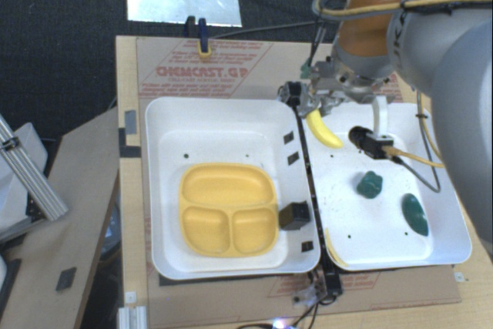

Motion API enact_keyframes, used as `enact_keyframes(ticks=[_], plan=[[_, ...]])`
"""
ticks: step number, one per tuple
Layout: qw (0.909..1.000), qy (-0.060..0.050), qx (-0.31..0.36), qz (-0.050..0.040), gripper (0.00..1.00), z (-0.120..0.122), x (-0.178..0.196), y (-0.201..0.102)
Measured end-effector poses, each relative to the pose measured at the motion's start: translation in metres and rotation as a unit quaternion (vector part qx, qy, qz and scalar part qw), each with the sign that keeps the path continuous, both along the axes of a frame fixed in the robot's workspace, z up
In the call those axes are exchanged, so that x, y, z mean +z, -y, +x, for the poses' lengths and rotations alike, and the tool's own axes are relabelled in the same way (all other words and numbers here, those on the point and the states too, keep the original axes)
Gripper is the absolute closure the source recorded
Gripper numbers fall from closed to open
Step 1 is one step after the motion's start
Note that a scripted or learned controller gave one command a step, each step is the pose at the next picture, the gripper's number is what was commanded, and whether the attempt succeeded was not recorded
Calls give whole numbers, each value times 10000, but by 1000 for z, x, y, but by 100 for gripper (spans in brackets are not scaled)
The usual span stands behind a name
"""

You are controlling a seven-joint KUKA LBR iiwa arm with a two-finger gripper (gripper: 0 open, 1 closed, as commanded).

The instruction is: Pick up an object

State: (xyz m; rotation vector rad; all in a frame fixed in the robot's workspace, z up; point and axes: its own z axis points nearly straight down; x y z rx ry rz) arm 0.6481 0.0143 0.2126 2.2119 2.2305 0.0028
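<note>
Bench w/ two bins (231, 108) | gripper (317, 105) above banana (324, 129) (right bin) | jaw state unclear | step: approach; next: descend, pinch.

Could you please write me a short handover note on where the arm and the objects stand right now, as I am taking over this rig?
Gripper: low over the far left corner of the right bin, directly above the banana. Whether it has the banana between its fingers cannot be told from this view.
Objects: the banana lies or hangs by the divider; a teal lump sits mid-bin, and a second teal piece lies nearer the right wall. The yellow divided tray is in the left bin.
Done: the arm is at the banana.
Left: confirm a grasp and lift.
</note>
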Motion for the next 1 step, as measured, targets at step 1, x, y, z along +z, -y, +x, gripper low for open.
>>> enact_keyframes(ticks=[1], plan=[[10000, 7, 8, 4, 100, 6, 2, -57]])
